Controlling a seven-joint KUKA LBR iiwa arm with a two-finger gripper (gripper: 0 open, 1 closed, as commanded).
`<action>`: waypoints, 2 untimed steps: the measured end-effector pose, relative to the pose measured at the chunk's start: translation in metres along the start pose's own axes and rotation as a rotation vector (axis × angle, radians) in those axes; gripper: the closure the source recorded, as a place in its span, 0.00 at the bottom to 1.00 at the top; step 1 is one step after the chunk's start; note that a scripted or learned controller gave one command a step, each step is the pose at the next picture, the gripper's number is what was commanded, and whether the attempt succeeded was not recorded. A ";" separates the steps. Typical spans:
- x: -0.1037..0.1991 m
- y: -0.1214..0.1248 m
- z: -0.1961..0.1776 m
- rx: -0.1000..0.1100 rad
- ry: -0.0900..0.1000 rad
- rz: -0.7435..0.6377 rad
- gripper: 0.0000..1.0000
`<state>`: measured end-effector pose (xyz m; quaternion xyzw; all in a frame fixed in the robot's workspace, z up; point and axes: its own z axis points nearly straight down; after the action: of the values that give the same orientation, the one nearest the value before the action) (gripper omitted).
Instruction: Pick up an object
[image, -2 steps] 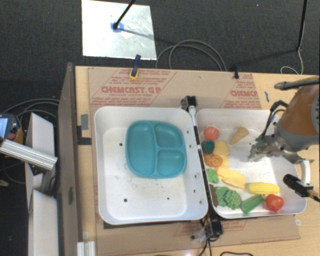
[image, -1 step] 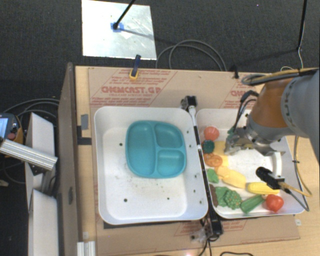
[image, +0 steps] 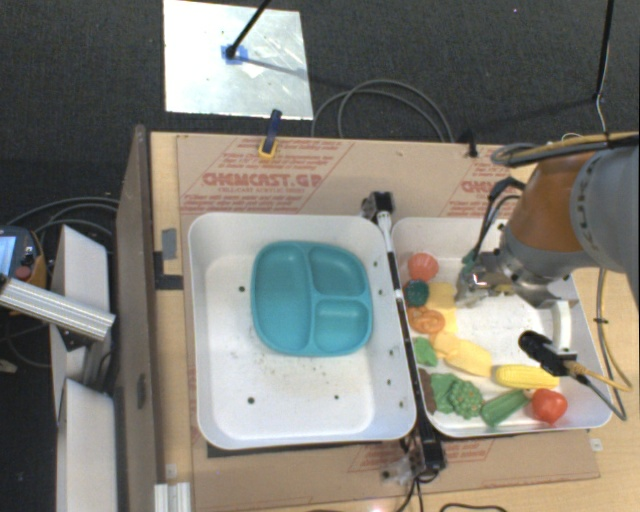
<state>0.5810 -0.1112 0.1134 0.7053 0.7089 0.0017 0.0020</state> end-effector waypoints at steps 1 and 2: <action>0.044 -0.033 -0.075 0.001 0.002 -0.002 1.00; 0.073 -0.021 -0.071 0.002 0.002 -0.003 1.00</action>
<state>0.5594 -0.0386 0.1844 0.7042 0.7100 0.0014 0.0006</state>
